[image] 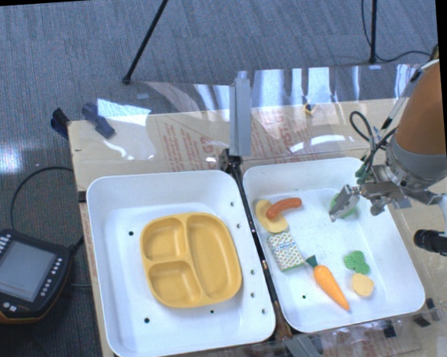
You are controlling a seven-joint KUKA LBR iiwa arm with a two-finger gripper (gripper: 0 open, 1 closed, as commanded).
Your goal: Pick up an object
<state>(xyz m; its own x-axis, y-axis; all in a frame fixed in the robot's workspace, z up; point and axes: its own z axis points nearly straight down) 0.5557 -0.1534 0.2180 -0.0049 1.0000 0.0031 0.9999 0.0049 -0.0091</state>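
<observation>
The right bin holds a red sausage, a pale yellow slice, a small green-and-white box, an orange carrot, a green leafy piece and a small yellow piece. My gripper hangs over the bin's upper right part, with its fingers spread and open. A bit of green shows right by the left finger; whether they touch I cannot tell. Nothing sits between the fingers.
In the left bin lies a yellow divided plate. A ridge separates the two bins. A clear panel stands behind them. A handheld pendant lies on the floor at the left.
</observation>
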